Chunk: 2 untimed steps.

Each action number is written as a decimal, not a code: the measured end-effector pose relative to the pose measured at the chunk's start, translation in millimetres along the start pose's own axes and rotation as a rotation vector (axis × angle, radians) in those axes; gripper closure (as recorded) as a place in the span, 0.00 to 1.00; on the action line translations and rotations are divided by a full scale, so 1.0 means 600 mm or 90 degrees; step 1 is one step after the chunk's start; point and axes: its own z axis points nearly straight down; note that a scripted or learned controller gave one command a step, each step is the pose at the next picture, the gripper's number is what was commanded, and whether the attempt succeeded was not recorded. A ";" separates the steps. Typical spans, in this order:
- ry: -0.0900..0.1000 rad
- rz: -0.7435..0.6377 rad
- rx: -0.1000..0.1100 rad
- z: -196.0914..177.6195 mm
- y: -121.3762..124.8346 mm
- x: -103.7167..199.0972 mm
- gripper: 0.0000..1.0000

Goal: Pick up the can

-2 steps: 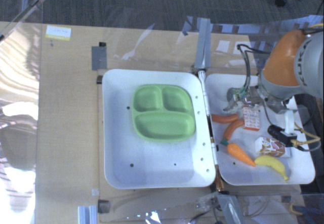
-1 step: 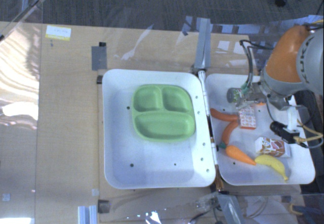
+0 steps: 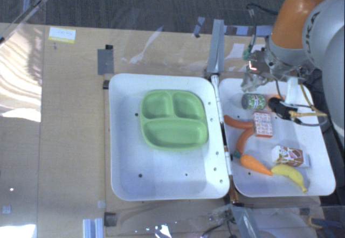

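green-labelled can (image 3: 254, 102) — one — lies just below fingers (image 3: 255, 78).

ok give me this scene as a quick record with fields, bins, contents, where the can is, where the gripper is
left bin: holds a green divided plate
right bin: holds the can, two sausages, a carrot, a banana, a small red-and-white box, a small carton
can: lying on its side near the right bin's far edge
gripper: just above the can at the bin's far edge, nothing seen between its fingers
arm: reaches in from the right
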 end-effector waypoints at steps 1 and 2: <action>-0.002 0.043 -0.001 -0.066 0.064 -0.191 1.00; 0.000 -0.250 0.001 -0.049 0.054 -0.038 1.00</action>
